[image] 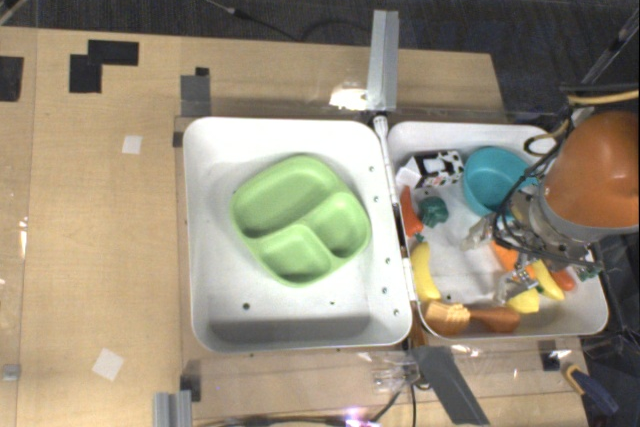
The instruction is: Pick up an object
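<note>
Worktop (90, 245) of pale wood, two white bins side by side. Left bin (215, 315) carries one thing — a green divided plate (300, 218), lying flat near the bin's middle, turned at an angle to the walls.

Right bin (590, 315) is crowded. A teal bowl (495, 177) sits toward the far wall, and just left of it a black-and-white patterned toy (438, 165). A small dark-teal piece (433, 212) lies nearer the divider, with an orange strip (407, 212) along the divider wall beside it. A yellow banana (425, 273) runs along the left side toward the near corner; below it a tan ridged piece (447, 317) and a brown piece (492, 320) rest against the near wall, touching or nearly so.

Arm (598, 170) reaches in from the right, its orange band over the bin's right half. The claw (520, 267) hangs low among cables over the right part of the bin, close to a cluster of yellow and orange pieces (545, 283). Whether the claw is wide, narrow, or gripping anything cannot be told — wrist and cables hide it. Contact with the cluster also cannot be judged.
</note>
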Controlling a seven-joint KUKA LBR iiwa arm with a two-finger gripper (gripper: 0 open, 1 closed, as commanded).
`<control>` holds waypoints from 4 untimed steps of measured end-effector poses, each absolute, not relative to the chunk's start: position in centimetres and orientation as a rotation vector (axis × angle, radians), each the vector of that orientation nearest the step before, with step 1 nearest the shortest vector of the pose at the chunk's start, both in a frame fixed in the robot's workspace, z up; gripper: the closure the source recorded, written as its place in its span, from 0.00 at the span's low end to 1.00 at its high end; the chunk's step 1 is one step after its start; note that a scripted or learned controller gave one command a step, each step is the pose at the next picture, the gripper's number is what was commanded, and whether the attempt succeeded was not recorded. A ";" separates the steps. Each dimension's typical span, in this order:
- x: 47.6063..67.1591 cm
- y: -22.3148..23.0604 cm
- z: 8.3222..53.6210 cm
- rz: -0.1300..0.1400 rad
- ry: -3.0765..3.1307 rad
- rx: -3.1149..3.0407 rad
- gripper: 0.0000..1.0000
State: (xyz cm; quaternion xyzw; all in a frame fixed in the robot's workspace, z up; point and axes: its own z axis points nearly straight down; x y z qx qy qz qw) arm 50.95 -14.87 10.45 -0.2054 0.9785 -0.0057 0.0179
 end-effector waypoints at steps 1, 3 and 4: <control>51.1 -14.0 9.2 -0.014 3.055 -0.619 0.00; 53.4 -8.6 13.1 -0.001 3.047 -0.724 1.00; 61.3 -10.8 22.5 -0.004 3.102 -0.390 1.00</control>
